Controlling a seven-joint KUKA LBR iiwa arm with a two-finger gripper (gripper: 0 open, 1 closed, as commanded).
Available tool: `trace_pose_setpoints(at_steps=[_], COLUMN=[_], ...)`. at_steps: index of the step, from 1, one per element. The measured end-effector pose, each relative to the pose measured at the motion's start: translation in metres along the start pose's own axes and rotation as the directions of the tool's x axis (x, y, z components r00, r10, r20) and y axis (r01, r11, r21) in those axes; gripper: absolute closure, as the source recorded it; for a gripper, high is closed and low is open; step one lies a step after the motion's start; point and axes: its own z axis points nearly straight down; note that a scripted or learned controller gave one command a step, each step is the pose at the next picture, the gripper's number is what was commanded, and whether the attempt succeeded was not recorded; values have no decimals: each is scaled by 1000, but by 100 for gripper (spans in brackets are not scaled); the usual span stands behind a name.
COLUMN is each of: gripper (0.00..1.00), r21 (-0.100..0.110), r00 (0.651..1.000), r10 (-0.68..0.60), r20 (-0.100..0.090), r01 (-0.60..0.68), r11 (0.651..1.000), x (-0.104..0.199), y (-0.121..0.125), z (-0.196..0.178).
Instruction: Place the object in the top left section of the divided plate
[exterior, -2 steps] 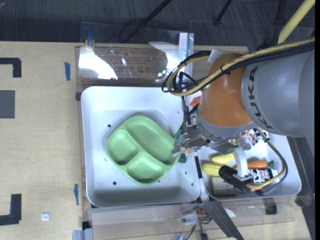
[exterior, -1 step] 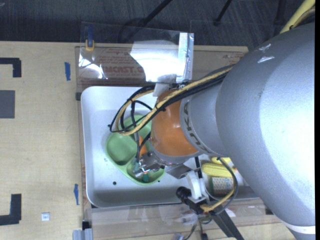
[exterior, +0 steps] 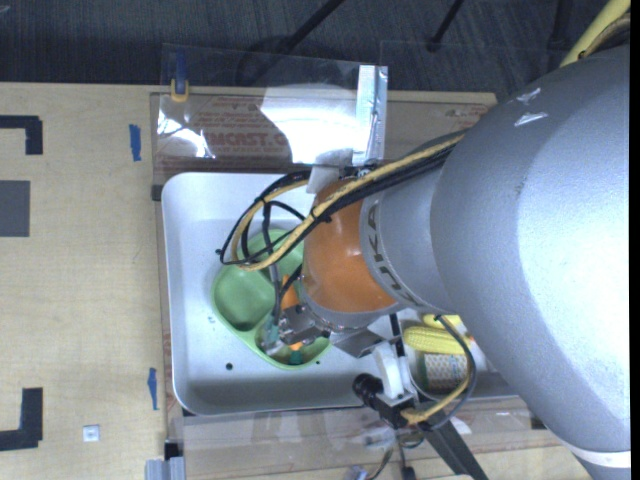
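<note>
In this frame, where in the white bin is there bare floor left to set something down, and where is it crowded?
Bare floor shows in the white bin along its left wall, left of the green divided plate, in the upper left corner above the plate, and in a strip below the plate. It is crowded over the plate's right side, where the arm and cables hang.

A shallow white bin [exterior: 190, 268] rests on the counter [exterior: 80, 268], a pale wooden surface extending to the left of the pincer. A yellow corn cob [exterior: 432, 340] lies to the right of the pincer, close to it, beside a small mesh-patterned object [exterior: 445, 370] whose identity cannot be told. A clear plastic sheet [exterior: 270, 118] stands above the pincer, at the far edge of the bin, catching a bright reflection. Black tape marks [exterior: 30, 134] sit on the counter far left of the pincer, with short blue tape strips [exterior: 135, 142] nearer the bin. Dark carpeted floor [exterior: 250, 8] lies beyond the counter.
</note>
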Motion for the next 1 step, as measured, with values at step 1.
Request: trace_pose_setpoints(at_steps=[1], gripper=[0], r21=[-1], r00=[949], r10=[-316], r20=[1], r01=[316], r11=[949], x=[-26], y=[-4], z=[-146])
